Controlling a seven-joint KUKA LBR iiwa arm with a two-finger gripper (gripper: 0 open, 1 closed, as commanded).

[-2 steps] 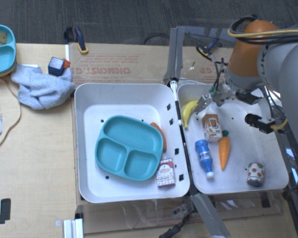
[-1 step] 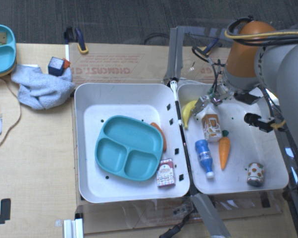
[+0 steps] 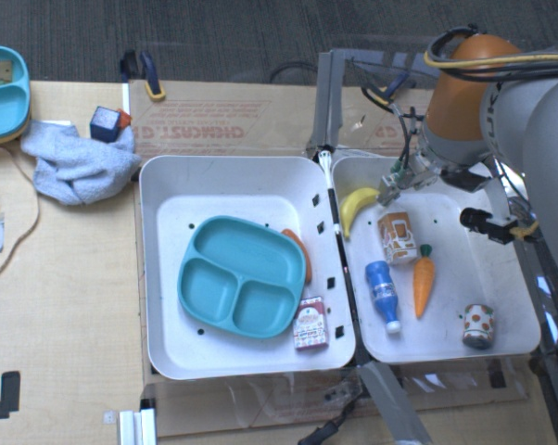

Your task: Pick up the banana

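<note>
Banana: yellow, curved, lying in the right bin at its upper left corner, close against the wall shared with the left bin. Not held; it lies just left of the gripper, whose tip hangs over the bin floor just beside the fruit's upper end.

Gripper: small and dark against cabling; whether its fingers are spread or pressed together cannot be told. Nothing seen between them.

Right bin, other contents: small carton with orange and white print, unreadable, just below the gripper; blue bottle with white cap; carrot beside it; spotted can near the lower right corner.

Left bin: teal divided plate; an orange item partly under its right edge; small red-and-white carton, print unreadable.

Bench: cardboard sheet with reversed red lettering, illegible; grey cloth; blue cube.
</note>
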